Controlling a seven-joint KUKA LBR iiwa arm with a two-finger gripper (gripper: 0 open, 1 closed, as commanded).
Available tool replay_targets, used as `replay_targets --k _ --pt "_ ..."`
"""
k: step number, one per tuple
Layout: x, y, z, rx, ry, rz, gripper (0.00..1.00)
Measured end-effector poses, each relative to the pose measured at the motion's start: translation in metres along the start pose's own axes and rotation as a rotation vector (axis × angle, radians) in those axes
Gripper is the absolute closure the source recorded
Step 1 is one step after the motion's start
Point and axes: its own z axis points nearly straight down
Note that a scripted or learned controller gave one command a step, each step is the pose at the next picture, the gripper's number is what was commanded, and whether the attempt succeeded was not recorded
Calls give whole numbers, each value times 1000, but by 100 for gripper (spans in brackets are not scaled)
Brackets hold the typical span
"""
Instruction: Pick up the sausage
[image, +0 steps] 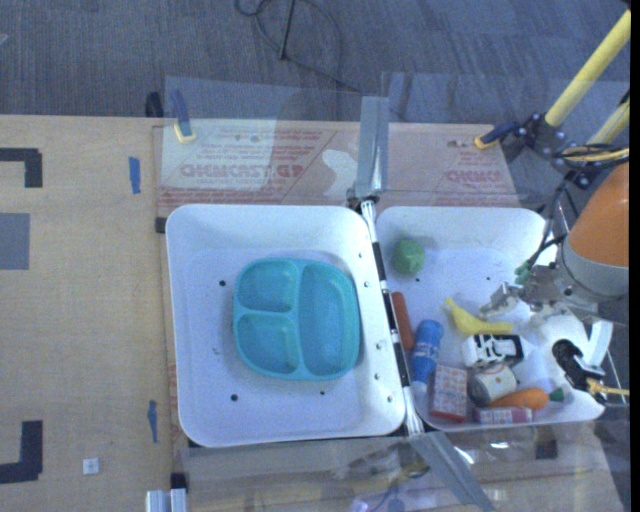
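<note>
The sausage (401, 319) is a slim reddish-brown stick lying lengthwise against the left wall of the right bin (470, 222), just below a green ball (407, 256). My gripper (524, 294) hangs over the right part of that bin, under the orange-banded wrist (604, 232), above and to the right of a yellow banana (472, 319). It is well to the right of the sausage, with a stretch of bare bin floor between them. Nothing of the sausage is near the gripper.
A blue bottle (426, 351) lies right beside the sausage's lower end. A pink box (450, 391), a small can (492, 383), a black-and-white item (496, 348) and a carrot (524, 400) crowd the bin's front. The left bin (200, 240) holds a teal divided plate (297, 318).
</note>
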Motion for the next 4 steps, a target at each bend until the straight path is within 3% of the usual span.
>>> replay_targets --k 1,2,3,4 --pt "42 -77 1 -2 -9 41 0" --pt "22 4 2 -2 -12 41 0" --pt "76 14 2 -3 -11 -7 0" --pt "19 8 2 -2 -13 -10 0"
